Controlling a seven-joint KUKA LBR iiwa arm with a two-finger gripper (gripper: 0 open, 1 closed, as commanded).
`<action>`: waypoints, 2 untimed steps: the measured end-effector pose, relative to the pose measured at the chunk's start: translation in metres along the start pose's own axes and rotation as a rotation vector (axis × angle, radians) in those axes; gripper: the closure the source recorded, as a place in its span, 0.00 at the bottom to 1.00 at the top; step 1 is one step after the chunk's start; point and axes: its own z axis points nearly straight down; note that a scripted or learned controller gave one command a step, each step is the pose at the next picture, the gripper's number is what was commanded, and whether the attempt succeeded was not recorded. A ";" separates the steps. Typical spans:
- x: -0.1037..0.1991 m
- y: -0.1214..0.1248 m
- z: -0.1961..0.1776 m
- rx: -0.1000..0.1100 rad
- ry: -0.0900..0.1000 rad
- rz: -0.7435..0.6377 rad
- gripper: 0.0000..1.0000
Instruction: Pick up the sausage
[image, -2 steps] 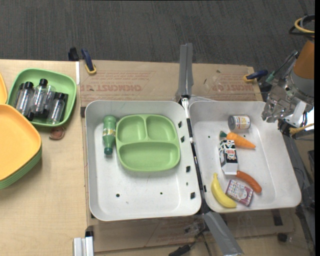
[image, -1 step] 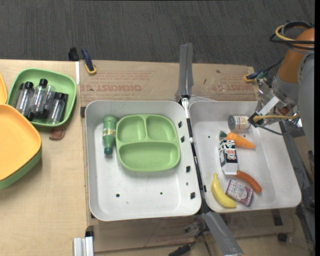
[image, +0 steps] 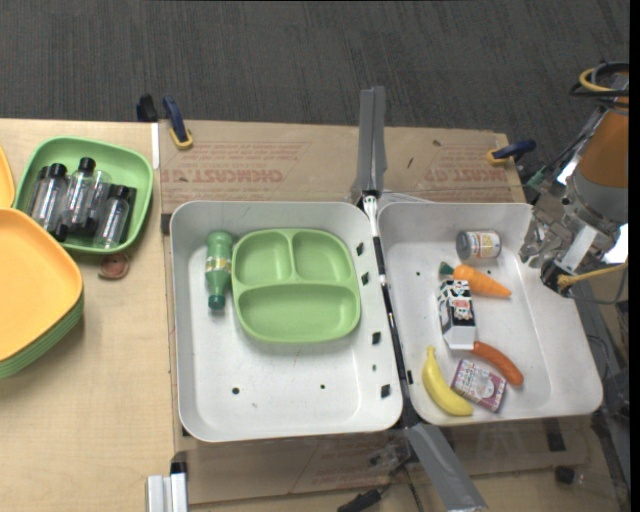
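The sausage (image: 498, 363) is a short orange-red link lying at a slant in the right bin (image: 560, 350), toward its front, just above a pink packet (image: 478, 384). My gripper (image: 548, 256) hangs over the bin's right rim near the back, well up and to the right of the sausage, with nothing seen in it. The orange band of the arm (image: 605, 160) rises behind it at the right edge of the view.
Also in the right bin are a small can (image: 479, 244), a carrot (image: 482, 282), a cow-print carton (image: 459, 312) and a banana (image: 442, 383). The left bin (image: 200, 380) holds a green divided plate (image: 296, 285) and a green bottle (image: 218, 268). Yellow plates (image: 35, 290) and a green tray of bottles (image: 85, 193) sit at far left.
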 end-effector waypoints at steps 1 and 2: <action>-0.012 -0.026 0.044 0.003 -0.001 0.311 1.00; 0.004 0.005 0.004 -0.003 0.001 -0.091 1.00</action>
